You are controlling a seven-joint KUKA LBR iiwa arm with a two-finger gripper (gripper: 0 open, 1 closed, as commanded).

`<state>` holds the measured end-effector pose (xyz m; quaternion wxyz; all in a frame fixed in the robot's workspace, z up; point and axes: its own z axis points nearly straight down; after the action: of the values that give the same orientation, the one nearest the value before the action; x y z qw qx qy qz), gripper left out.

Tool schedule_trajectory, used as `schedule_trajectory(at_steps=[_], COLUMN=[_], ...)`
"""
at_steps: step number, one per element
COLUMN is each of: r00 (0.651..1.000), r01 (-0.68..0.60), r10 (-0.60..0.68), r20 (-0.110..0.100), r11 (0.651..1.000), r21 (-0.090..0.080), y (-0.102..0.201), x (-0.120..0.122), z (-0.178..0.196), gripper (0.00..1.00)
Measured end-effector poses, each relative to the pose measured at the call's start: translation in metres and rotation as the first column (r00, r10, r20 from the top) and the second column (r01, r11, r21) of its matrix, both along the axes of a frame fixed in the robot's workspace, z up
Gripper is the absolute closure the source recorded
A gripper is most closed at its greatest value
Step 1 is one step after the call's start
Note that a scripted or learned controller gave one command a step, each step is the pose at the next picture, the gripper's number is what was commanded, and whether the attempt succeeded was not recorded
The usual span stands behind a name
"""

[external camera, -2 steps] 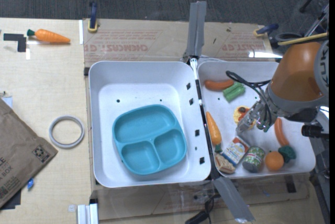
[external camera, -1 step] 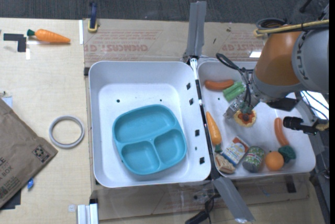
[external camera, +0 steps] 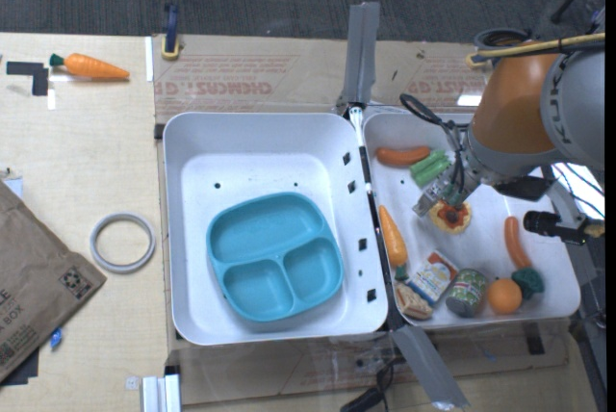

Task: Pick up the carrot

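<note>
The carrot lies along the right bin's left wall, near its front. The gripper hangs mid-bin above a small toy, probably lining up; whether its fingers are released or clenched, I cannot tell.

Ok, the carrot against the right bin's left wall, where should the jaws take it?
Grip the carrot mid-body from above, jaws across its width. It lies flat, lengthwise along the bin wall, so one jaw must slip between carrot and wall. The gripper is nearby.
</note>
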<state>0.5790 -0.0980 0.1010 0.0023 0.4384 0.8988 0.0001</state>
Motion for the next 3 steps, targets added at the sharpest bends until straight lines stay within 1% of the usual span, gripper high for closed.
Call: schedule_trajectory(at_steps=[1, 2, 3], r00=[0.987, 0.943, 0.943], r01=[-0.162, -0.332, -0.332], r10=[0.162, 0.332, 0.332], r20=[-0.001, -0.003, -0.003], r11=[0.987, 0.943, 0.943], r21=[-0.001, 0.001, 0.001], y=[-0.051, -0.043, -0.043], x=[0.071, -0.007, -0.007], z=[-0.009, 0.051, 0.051], gripper=[1.00, 1.00, 0.00])
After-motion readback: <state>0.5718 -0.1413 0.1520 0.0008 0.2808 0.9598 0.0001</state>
